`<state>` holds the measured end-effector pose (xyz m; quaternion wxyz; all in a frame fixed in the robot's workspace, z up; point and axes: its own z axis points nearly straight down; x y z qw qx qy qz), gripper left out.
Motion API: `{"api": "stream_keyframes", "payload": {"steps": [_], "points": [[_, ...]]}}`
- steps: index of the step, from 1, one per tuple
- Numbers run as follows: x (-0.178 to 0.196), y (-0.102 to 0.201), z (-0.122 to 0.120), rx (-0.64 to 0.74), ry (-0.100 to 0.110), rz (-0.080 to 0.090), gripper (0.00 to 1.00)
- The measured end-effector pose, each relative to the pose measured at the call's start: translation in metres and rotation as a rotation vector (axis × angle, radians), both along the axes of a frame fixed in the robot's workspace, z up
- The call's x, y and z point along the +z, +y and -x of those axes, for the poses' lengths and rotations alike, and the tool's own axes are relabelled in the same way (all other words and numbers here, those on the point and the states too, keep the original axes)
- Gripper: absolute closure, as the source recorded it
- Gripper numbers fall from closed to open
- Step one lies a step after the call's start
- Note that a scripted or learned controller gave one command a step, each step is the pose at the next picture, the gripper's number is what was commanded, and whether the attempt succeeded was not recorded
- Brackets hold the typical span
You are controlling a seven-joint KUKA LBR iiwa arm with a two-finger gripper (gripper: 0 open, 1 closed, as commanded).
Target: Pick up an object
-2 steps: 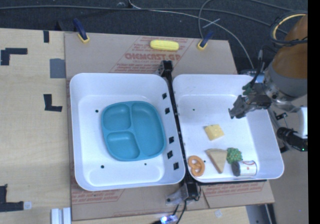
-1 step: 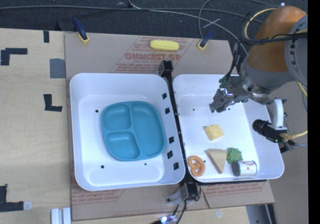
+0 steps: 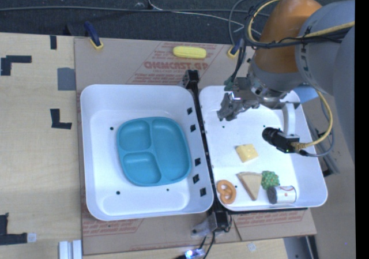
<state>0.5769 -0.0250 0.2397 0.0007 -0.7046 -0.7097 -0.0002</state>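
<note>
Right now my arm (image 3: 311,38) reaches in from the right edge of the view, grey links bent over the far side of the right bin (image 3: 311,194), with the orange band bulging just above my wrist. My wrist tips down and toward the left, so my gripper (image 3: 226,109) hangs over the bin's upper left corner, close to the divider where the two bins meet. At this slant and size my tip is a dark, blurred shape, and I cannot tell how it is set. Nothing shows at my tip.

What I might pick lies nearer the camera than my tip, all in the right bin. A yellow cheese wedge (image 3: 247,151) sits on the white floor, apart from my tip and toward the bin's middle. Further on, along the near wall, lie a pretzel (image 3: 226,191), a bread slice (image 3: 251,184) just beside it, a broccoli (image 3: 269,179) touching or nearly touching the slice, and a small can (image 3: 282,194) on its side next to the broccoli. All are well apart from my tip.

A blue tray (image 3: 154,151) with three compartments rests in the left bin (image 3: 98,108). A banana (image 3: 189,52) lies on the bench beyond both bins.
</note>
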Motion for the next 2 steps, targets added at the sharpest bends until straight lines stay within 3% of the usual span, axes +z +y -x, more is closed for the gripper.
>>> {"api": "stream_keyframes", "payload": {"steps": [2], "points": [[-0.018, 0.087, -0.046, -0.002, 0.002, 0.001, 1.00]]}}
